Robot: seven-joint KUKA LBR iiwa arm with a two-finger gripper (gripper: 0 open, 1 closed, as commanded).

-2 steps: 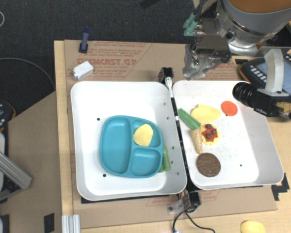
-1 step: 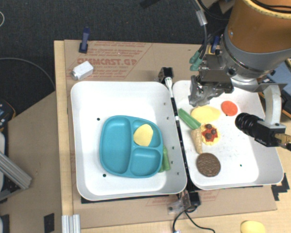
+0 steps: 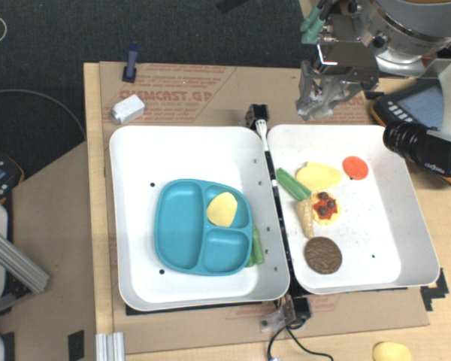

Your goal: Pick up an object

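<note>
The gripper is seen above the far rim of the right bin, over the cardboard, with nothing between its fingers; whether they are parted cannot be told. In the right bin a yellow piece, an orange disc, a green stick and a brown cookie are laid. In the left bin a blue tray is set, a yellow item resting in one compartment

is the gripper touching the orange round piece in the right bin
Apart. The camera view shows the gripper above the right bin's far rim, with bare white floor between it and the orange round piece.
</note>
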